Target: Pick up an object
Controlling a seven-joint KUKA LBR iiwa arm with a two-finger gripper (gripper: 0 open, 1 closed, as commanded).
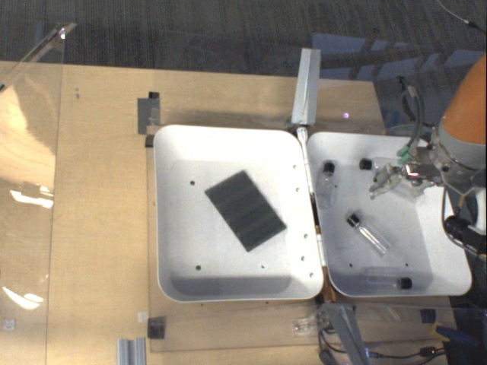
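A dark grey flat rectangular pad [246, 209] lies tilted in the middle of the left bin [171, 204]. In the right bin [441, 272] a clear tube with a black cap [365, 232] lies near the centre. A second clear tube [386, 283] with a black end rests along the front wall. Two small black pieces [329, 168] [365, 163] sit near the back. My gripper [381, 181] hangs over the back part of the right bin, up and to the right of the central tube, close to the small black pieces.
The grey arm with its orange band [468, 116] reaches in over the right bin's right side. A metal post [307, 86] stands behind the divide between the bins. Cables lie at the bench's front right [365, 348].
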